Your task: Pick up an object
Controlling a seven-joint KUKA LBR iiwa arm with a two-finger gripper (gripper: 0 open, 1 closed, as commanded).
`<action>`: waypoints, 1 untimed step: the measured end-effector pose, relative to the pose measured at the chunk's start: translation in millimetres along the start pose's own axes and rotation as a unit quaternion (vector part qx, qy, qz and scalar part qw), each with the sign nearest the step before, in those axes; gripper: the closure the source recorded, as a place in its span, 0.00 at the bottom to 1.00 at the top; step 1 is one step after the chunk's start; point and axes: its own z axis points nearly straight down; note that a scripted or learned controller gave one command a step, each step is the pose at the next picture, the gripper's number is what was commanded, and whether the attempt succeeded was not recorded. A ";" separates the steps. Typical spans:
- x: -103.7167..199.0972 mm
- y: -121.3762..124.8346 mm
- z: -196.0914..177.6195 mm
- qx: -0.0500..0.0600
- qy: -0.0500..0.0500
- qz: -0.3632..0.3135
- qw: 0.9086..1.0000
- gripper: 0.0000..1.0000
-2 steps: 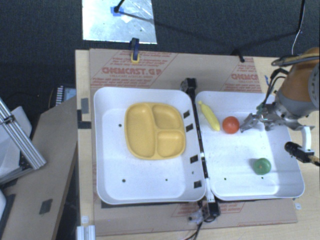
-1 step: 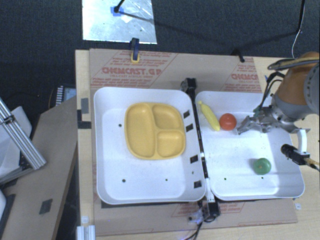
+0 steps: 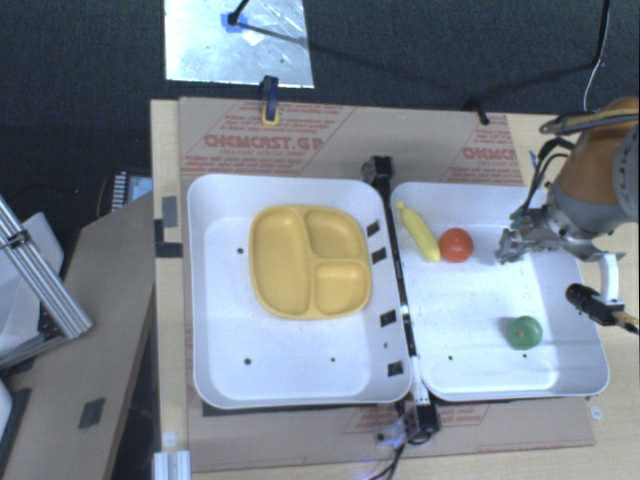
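You are at the approach step: your pincer, whose opening I cannot tell, hovers in the right bin just beside the red ball, so next centre over it and descend, minding the banana touching it and using open floor toward the green ball.

In the right bin we see most of the floor bare: the whole near half is open except for the green ball toward the right wall. Along the far left side, the banana and the red ball lie just beside each other, leaving little room between them. The gripper hangs near the red ball, with a clear gap between. In the left bin, the yellow divided plate takes the middle, leaving open margins all around it.
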 end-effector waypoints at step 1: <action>-1.5 2.1 -43.8 0.000 0.000 0.001 1.000 1.00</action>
